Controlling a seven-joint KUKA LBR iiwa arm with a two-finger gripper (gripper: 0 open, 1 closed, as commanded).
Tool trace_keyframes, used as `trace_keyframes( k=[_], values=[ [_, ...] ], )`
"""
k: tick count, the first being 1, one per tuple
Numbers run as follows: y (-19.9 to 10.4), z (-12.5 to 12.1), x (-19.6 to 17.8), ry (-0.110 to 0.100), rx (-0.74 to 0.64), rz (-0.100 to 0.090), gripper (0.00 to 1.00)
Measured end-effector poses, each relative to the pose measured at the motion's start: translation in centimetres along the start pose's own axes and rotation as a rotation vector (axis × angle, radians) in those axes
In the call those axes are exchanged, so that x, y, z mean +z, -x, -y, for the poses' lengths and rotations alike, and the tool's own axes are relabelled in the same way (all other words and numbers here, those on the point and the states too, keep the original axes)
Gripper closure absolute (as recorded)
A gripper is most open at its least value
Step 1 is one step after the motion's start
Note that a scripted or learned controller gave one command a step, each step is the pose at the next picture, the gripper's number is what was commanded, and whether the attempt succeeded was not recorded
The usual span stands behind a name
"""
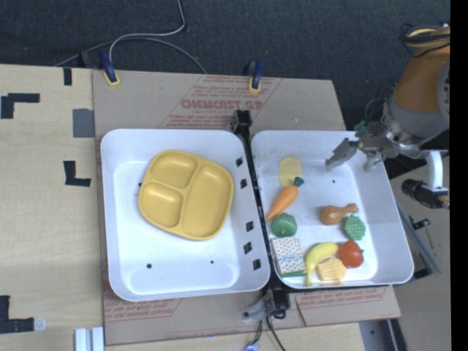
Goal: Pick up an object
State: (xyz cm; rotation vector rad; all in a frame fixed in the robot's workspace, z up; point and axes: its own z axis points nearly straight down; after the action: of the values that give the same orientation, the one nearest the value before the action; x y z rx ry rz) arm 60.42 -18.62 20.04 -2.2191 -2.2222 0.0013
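Observation:
The right bin (pixel 380 196) holds several toy foods: a pale yellow piece (pixel 290 170), an orange carrot (pixel 283 201), a green round piece (pixel 284 225), a brown drumstick (pixel 338 213), a green leafy piece (pixel 355 228), a red tomato (pixel 352 254), a banana (pixel 319 255), a yellow wedge (pixel 331 270) and a patterned packet (pixel 287 255). My gripper (pixel 356 154) hangs over the bin's far right corner, open, with nothing between its fingers. It is well to the right of the pale yellow piece and above the drumstick.
The left bin (pixel 124 218) holds a yellow divided plate (pixel 186 194). A black divider with clips (pixel 252 196) runs between the bins. Two clamps (pixel 255 77) hold the cardboard at the back edge. The arm (pixel 423 86) enters from the upper right.

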Motion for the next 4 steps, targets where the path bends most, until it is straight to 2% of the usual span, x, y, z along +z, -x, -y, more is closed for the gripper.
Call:
trace_keyframes(
  k=[1,2,3,4],
  values=[
    [-7.0,-1.9,7.9,-0.004,-0.002,-0.003,0.0],
    [-8.4,-0.7,11.4,0.002,0.0,0.002,0.0],
    [-8.4,-0.8,10.4,0.005,-0.001,0.002,1.0],
    [-8.5,-0.8,10.5,0.005,-0.001,0.002,0.0]
  ],
)
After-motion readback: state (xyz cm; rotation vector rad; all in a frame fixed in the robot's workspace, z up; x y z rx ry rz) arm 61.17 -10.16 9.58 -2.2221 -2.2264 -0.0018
